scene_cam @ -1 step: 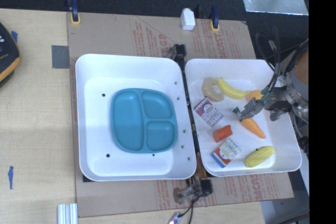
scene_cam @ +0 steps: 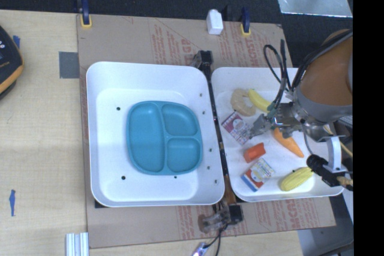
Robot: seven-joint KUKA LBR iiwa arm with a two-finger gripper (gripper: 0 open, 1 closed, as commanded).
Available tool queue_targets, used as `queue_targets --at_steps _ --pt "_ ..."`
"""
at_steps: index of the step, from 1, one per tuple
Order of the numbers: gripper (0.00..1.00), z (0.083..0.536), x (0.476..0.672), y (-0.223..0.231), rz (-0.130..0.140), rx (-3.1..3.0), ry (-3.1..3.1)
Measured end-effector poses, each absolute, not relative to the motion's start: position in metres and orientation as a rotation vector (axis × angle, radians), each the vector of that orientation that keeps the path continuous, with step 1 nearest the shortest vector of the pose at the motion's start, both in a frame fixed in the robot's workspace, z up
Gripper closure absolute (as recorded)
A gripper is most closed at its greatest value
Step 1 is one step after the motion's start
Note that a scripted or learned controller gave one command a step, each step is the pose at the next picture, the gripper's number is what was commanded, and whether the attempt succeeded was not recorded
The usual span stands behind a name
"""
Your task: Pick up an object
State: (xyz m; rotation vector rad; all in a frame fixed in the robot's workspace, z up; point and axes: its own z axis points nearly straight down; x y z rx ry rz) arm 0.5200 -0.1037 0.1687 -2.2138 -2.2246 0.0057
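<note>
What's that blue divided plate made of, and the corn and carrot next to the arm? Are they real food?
The blue plate looks like moulded plastic: one even colour, smooth matte surface, rounded compartment walls. The corn and carrot seem to be plastic toys, not real food: flat uniform colour and a faint sheen, though the picture is too coarse to be certain.

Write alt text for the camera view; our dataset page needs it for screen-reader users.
A grey robot arm reaches from the right, its gripper low over the right white bin of toy food, beside a carrot. The left white bin holds a blue divided plate.
</note>
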Motion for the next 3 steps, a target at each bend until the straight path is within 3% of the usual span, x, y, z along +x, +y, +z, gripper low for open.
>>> queue_targets --at_steps 1,2,3 --pt "0.0 0.091 0.503 -0.092 0.006 -2.214 -2.224" --pt "1.0 0.102 0.503 -0.093 0.007 -2.211 -2.228" --pt "1.0 0.192 0.545 -0.03 0.001 -2.215 -2.226"
